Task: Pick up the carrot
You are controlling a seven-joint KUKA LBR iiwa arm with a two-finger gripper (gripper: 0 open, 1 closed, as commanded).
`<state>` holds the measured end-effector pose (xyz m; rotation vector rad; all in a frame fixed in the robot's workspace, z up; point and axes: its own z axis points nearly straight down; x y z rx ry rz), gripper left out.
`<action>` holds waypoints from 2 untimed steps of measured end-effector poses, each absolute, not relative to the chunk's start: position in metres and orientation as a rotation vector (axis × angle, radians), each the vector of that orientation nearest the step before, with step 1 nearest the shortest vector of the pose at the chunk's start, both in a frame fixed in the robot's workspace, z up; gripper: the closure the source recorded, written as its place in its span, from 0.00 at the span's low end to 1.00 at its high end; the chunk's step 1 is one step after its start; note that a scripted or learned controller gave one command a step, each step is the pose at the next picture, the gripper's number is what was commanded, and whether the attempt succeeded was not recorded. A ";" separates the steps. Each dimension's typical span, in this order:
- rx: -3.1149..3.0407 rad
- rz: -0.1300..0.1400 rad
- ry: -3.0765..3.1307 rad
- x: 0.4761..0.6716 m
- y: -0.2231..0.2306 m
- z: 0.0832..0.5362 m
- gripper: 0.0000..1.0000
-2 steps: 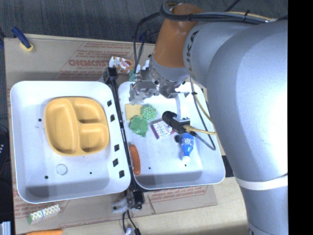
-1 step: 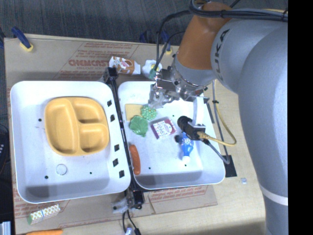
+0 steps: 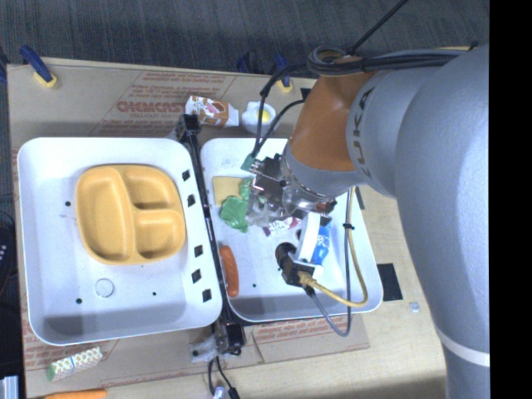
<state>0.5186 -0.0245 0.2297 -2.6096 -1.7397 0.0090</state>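
Lengthwise, the carrot (image 3: 230, 270) lies along the right bin's (image 3: 274, 310) left wall; end effector (image 3: 264, 202) state unclear.

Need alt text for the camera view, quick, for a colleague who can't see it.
The carrot lies loose at the right bin's left wall, while the grey arm's gripper hangs above green food farther back. The left bin holds a yellow divided tray.

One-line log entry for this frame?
arm: over right white bin | gripper: above green item | orange carrot: at bin's left wall, untouched
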 end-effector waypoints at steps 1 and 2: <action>-2.775 0.010 -1.461 0.478 0.031 0.191 1.00; -2.643 0.004 -1.694 0.489 -0.032 0.268 1.00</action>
